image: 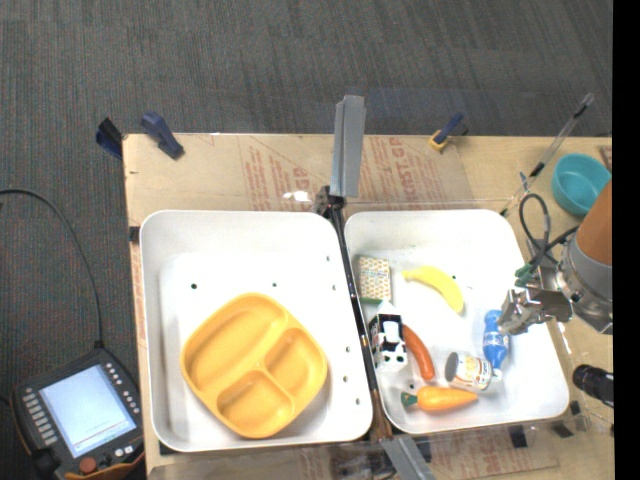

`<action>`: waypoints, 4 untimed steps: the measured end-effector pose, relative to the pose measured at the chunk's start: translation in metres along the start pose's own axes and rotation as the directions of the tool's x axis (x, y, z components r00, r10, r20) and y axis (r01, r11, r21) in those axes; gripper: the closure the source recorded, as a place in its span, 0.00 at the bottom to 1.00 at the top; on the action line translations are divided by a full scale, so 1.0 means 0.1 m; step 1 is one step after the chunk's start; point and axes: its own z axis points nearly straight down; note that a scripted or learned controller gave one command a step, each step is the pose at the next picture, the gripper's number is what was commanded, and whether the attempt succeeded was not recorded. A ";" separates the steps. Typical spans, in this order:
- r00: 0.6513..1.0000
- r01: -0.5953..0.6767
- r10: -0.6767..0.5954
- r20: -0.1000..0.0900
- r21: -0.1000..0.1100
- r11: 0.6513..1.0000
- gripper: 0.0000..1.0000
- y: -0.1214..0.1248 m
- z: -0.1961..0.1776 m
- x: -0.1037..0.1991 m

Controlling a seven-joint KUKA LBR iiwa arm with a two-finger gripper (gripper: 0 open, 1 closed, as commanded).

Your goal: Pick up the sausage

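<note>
So from the overhead camera view, my gripper (522,310) was hanging over the right edge of the right bin (455,230), coming in from the right side with my grey arm (590,278) and its orange band just poking into frame. Honestly couldn't tell how my gripper stood from that angle, it was a small metallic blur, and nothing was visibly in it

The sausage (418,351) was the reddish one lying at a slant in the lower left part of that right bin, well apart from my gripper. It sat just beside a little black and white cow toy (389,339) on its left, touching it or nearly so, hard to say. Right below it was a carrot (441,399) lying sideways near the front wall. To its right there was a small can (468,370) on its side, and next to that a blue bottle (493,340), which was the closest thing to my gripper. Further back in the bin lay a banana (437,286) and a small checkered box (373,277) by the left wall

The left bin (190,236) held a yellow divided tray (254,364), sitting tilted toward the front. A blue bowl (580,182) was on the bench off to the far right, behind my arm
</note>
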 end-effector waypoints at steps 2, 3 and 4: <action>0.980 0.197 -0.197 0.002 -0.003 0.980 1.00 0.72 0.10 -0.32; 0.980 0.199 -0.199 0.000 -0.002 0.980 1.00 0.73 0.01 -0.31; 0.980 0.200 -0.200 -0.002 0.000 0.980 1.00 0.73 -0.07 -0.31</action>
